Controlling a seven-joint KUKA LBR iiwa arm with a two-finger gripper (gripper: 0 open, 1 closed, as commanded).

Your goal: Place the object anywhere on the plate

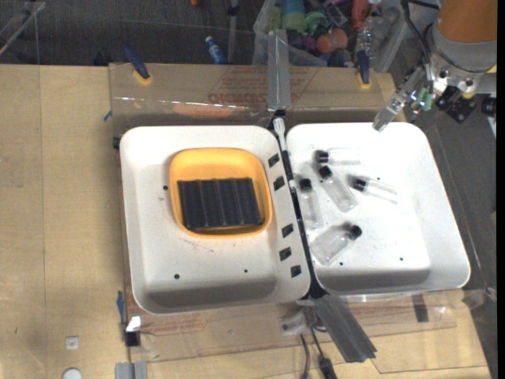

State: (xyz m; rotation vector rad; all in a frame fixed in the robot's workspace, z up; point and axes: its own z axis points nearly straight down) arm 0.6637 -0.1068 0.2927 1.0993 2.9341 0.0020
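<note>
An orange-yellow plate (218, 161) lies in the left white bin (146, 212). A dark ridged rectangular pad (219, 202) rests on it and covers most of its floor. In the right bin (426, 212) lie several small clear vials with black caps, among them one at the lower middle (338, 240), one near the centre (339, 191) and a thin one (372, 186) to its right. My gripper (388, 115) hangs above the far edge of the right bin, apart from the vials, with nothing visible in it.
A raised divider with black tabs (286, 212) separates the two bins. A clear box of colourful toys (331, 10) stands behind the bench. The grey arm with its orange band (470, 6) comes in at the top right.
</note>
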